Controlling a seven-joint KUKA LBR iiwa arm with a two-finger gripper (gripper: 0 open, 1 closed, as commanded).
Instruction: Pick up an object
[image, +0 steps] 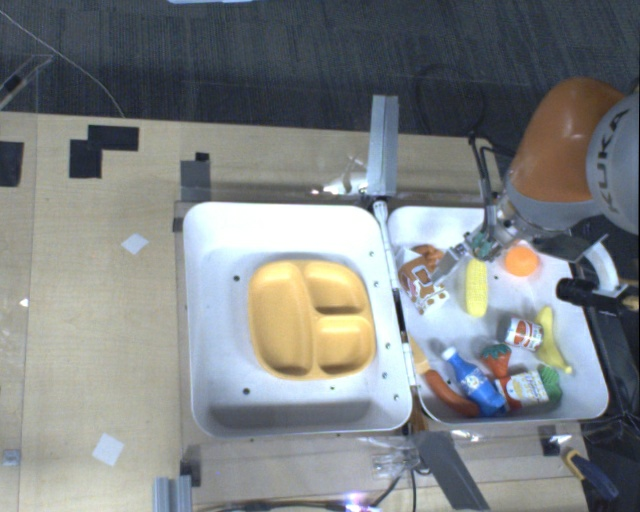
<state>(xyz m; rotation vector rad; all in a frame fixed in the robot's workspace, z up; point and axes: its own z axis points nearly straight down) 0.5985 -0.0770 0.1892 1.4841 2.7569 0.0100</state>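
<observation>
Yellow corn cob: the corn cob lies in the right bin, upright in the view, just below the gripper.
Neighbours: an orange ball is just beside the corn, and a printed snack packet lies to its left.
Risk: the claw may, I judge, close on the top end only, so the smooth cob slips out; or it pushes the ball away.
Arm pose: the grey arm reaches in from the right, wrist bent down over the bin's upper part.
Claw state: I cannot tell if it is released or clenched; nothing shows between it.
Left bin: a yellow divided tray rests in the left bin, well apart from the arm.
</observation>
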